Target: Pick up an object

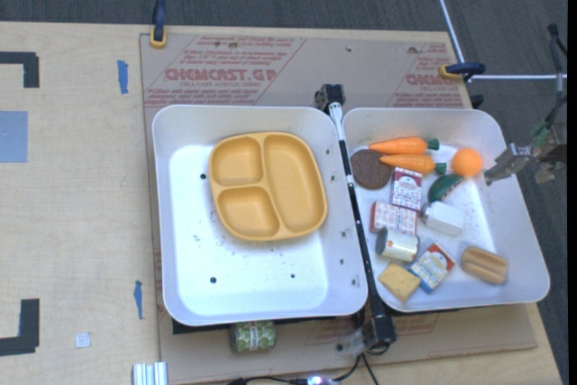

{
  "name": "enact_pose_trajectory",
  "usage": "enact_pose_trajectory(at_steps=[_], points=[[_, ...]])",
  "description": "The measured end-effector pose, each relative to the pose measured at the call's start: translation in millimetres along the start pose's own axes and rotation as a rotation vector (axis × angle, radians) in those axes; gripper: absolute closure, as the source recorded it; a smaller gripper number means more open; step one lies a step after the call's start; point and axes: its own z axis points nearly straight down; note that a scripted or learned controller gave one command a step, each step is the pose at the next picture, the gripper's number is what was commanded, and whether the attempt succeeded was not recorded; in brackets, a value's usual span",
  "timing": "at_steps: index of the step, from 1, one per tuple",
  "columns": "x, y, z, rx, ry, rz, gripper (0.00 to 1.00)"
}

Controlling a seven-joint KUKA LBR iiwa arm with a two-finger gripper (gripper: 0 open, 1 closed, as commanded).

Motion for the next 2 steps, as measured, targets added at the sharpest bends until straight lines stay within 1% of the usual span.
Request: enact_pose_trajectory(at_steps=[1,2], points=[[11.6,10.0,125.7,-0.004,-0.001,0.001,0.0],[59.7,61.8,153.8,-0.011,-0.003,0.0,0.0]])
